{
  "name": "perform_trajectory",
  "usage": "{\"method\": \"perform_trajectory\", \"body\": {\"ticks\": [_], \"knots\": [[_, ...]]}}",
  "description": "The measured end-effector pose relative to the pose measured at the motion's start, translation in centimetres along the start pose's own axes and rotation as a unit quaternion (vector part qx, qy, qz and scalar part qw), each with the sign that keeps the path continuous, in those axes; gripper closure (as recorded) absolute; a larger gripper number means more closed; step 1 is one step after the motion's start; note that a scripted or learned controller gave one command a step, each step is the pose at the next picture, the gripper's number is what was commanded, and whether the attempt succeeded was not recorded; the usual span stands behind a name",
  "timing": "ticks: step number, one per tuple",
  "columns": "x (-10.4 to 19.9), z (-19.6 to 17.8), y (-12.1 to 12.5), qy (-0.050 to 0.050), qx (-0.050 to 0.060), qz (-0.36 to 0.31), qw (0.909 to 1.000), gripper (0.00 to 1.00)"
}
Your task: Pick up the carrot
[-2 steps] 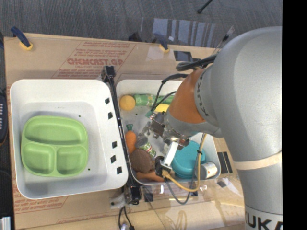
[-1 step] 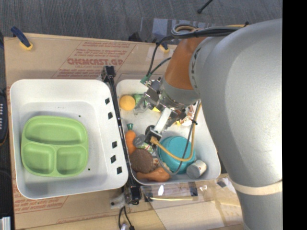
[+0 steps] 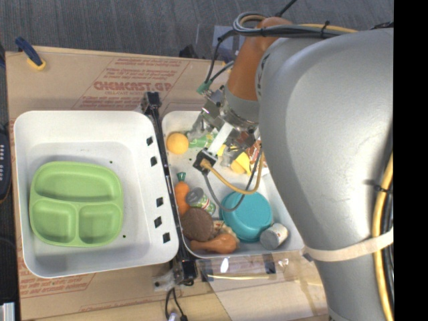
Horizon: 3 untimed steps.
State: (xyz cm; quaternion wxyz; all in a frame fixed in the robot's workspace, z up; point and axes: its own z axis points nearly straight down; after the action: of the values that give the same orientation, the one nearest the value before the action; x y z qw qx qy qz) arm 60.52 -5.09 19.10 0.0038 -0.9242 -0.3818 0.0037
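While end effector [image 3: 217,139] hovers | carrot [image 3: 181,196] lies apart, lower-left | grip unclear

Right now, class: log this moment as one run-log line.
arm: over right bin | gripper: near yellow ball | carrot: by left wall, not held | green tray: left bin

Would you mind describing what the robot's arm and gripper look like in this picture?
The arm is bulky, rounded and light grey, with an orange band above the wrist. Black cables loop over the wrist, and a yellow cable runs along the arm's edge. The gripper is a cluttered metal assembly with thin wires and a small black block.
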Motion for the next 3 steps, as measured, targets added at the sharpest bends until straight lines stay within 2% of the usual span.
{"method": "perform_trajectory", "body": {"ticks": [1, 2, 3], "knots": [[-9.5, 10.2, -1.5, 0.001, 0.001, -0.087, 0.9962, 0.00], [-5.5, -0.1, -5.5, 0.000, -0.001, 0.018, 0.9998, 0.00], [-4.7, 0.2, -13.3, -0.001, 0.003, -0.067, 0.9977, 0.00]]}}
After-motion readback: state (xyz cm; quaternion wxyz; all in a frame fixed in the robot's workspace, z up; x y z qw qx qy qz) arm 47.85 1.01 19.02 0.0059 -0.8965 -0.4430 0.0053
